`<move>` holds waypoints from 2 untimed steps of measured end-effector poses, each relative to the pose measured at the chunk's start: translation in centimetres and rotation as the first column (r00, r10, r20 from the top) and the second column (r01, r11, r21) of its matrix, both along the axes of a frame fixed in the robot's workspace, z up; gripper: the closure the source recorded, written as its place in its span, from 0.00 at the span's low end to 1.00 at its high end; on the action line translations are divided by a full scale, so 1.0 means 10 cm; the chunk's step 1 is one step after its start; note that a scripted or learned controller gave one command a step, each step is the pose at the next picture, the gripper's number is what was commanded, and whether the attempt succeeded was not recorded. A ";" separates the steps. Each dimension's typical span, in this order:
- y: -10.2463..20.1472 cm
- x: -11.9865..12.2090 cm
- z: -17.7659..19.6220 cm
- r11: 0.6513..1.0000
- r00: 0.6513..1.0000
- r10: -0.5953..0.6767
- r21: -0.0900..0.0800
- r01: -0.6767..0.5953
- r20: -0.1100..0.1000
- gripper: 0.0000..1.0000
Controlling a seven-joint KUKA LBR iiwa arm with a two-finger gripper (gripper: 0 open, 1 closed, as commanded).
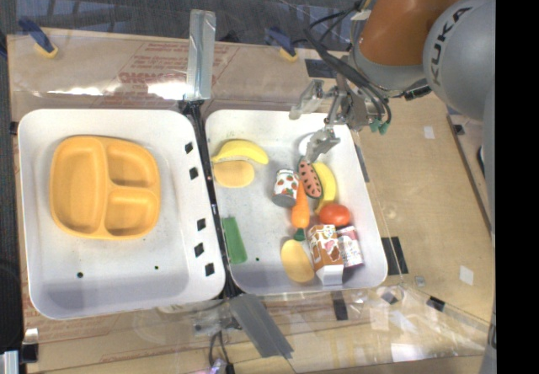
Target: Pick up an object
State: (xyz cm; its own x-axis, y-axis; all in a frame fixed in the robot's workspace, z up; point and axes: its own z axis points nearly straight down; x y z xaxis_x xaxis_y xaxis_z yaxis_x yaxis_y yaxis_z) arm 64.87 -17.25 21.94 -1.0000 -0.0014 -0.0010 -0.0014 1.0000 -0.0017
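My gripper (pixel 314 121) hangs over the far part of the right bin (pixel 263 123), its fingers spread open with nothing between them. Just below its lower finger (pixel 322 143) lies a cluster of toy food: a watermelon slice (pixel 311 179), a yellow fruit (pixel 326 182), a small strawberry-printed cup (pixel 285 185), a carrot (pixel 301 208) and a red tomato (pixel 335 214). A banana (pixel 240 150) and a tan bread piece (pixel 234 173) lie to the left of the gripper. At the bin's near right stand two small cartons (pixel 333 248) and a yellow oval piece (pixel 296 261).
A green flat block (pixel 233 240) lies by the divider between the bins. The left bin (pixel 42 280) holds an orange divided plate (pixel 105 187). The grey arm with its orange band (pixel 413 14) reaches in from the upper right, cables trailing near the wrist.
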 end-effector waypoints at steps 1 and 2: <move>-0.21 -0.41 -1.16 0.999 0.999 0.041 0.002 -0.041 0.001 0.00; -0.13 -1.01 -1.27 0.966 0.966 0.259 0.004 -0.259 0.000 0.00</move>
State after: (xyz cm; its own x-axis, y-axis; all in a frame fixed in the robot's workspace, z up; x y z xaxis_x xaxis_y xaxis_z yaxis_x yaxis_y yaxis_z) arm 54.73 -18.52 9.23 -0.9655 -0.2603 -0.0007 -0.2603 0.9655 0.0025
